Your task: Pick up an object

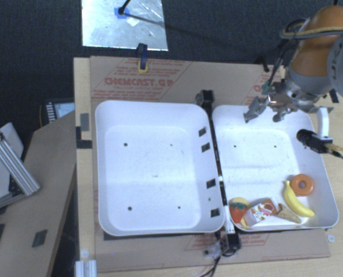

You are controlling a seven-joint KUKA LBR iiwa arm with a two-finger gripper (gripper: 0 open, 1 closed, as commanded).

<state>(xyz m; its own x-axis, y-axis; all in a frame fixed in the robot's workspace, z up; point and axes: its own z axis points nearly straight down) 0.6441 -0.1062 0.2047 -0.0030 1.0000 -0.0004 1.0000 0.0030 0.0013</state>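
Over the far edge of the right bin [310, 160], the gripper [268, 112] hangs above the rim, its two grey jaws spread apart with nothing between them. Arm wrist shows an orange band [327, 22], glossy, rounded; grey metal housing below it, cables looped alongside.

Right bin: shallow white plastic, rounded corners, smooth matte floor with small dark dots. Objects clustered in its near corner, well apart from the gripper:
- banana [297, 202], yellow, curved, smooth skin, lying near the right wall.
- orange ring [302, 184], doughnut-shaped, just beside the banana's upper end.
- round orange-red fruit-like piece [238, 208], against the near-left corner.
- small white and red packet [259, 213], printed; lettering too small to read.
- tan wedge-shaped piece [287, 214], between packet and banana.

Left bin [111, 172]: same white plastic, same dotted floor. Black clips along the seam between the bins.

Surface: brown cardboard sheet [160, 77], flat, red print reading roughly "CHEMCAST", partly legible. Beyond it, a crinkled silver foil square [124, 16] with a blue mark, on dark carpet-like fabric.
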